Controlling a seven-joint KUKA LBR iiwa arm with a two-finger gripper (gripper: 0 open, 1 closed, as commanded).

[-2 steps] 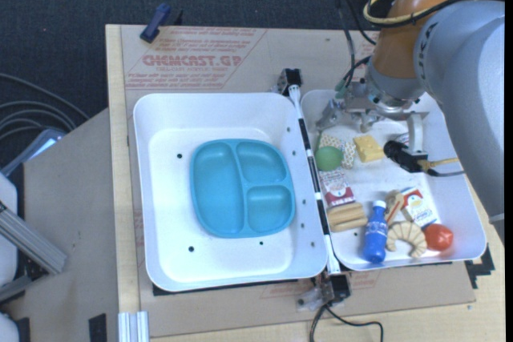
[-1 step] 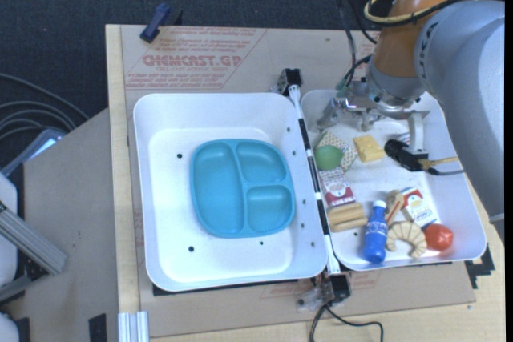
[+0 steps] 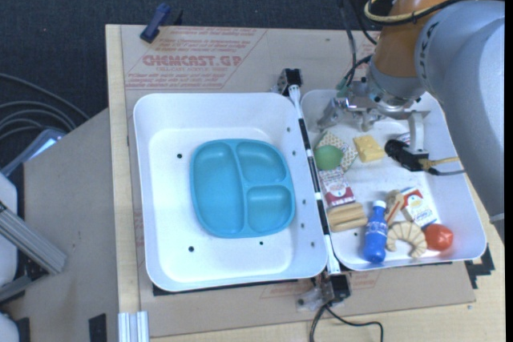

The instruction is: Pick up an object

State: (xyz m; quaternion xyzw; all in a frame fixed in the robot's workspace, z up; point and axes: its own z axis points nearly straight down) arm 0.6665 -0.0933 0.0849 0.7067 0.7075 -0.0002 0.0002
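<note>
You see the arm [image 3: 461, 52] reaching in from the right, its orange band above the wrist, and the gripper [image 3: 351, 110] sits low over the far end of the right bin [image 3: 467, 200], close to the wall it shares with the left bin [image 3: 152, 172]. From this slant you cannot tell whether the gripper is apart or together, and nothing shows clamped in it. The things you could pick all lie in the right bin. Just below the gripper is a green ball [image 3: 328, 156], and beside it, toward the right, a yellow block [image 3: 368, 147]; both lie apart from the gripper. Nearer to you along the shared wall come a red and white carton [image 3: 337, 193] and then a tan block [image 3: 345, 216], the two touching or nearly so. A blue bottle [image 3: 374, 235] lies just beside the tan block. To its right you find a croissant [image 3: 409, 236], with a red tomato [image 3: 438, 237] touching its right end. Above the croissant sit a small carton [image 3: 418, 207] and a thin orange stick [image 3: 393, 209]. The left bin holds a blue divided plate [image 3: 240, 187], lying flat near its middle. Both bins rest on the surface [image 3: 200, 64], a brown board with red print, and a small blue clip [image 3: 156, 22] sits at its far left corner.
</note>
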